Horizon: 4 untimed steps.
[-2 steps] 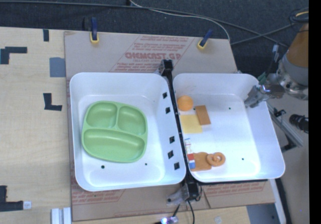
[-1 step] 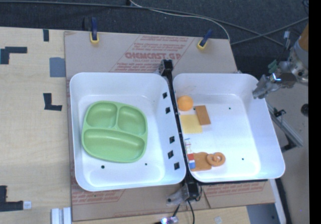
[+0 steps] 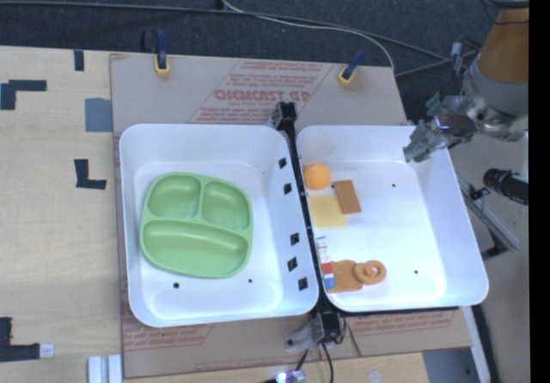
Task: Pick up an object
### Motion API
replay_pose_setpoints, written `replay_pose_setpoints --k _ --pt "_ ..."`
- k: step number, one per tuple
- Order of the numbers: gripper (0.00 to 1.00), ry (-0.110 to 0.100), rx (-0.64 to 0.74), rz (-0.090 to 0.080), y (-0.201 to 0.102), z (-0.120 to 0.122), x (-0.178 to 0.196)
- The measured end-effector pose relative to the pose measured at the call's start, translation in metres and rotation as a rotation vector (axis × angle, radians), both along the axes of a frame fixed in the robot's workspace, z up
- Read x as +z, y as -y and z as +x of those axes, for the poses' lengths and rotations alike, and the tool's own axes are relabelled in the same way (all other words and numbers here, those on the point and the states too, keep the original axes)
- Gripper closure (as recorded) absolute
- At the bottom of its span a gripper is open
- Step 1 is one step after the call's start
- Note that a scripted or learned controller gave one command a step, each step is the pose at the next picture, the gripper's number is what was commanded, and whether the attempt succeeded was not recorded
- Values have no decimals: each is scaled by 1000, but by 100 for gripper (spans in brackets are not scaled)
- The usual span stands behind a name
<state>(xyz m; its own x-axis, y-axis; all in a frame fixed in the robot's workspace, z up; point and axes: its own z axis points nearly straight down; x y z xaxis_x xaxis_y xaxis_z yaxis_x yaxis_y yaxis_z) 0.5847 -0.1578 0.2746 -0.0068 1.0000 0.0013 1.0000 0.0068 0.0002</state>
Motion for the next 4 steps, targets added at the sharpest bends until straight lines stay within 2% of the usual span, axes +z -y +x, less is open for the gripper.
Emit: replay_pose_setpoints --k 1,2,4 --pt "100 -1 -1 -1 -44 19 -12" --pt "100 -3 -1 -1 -93 24 -29" --pt "100 -2 0 0 -207 43 -28"
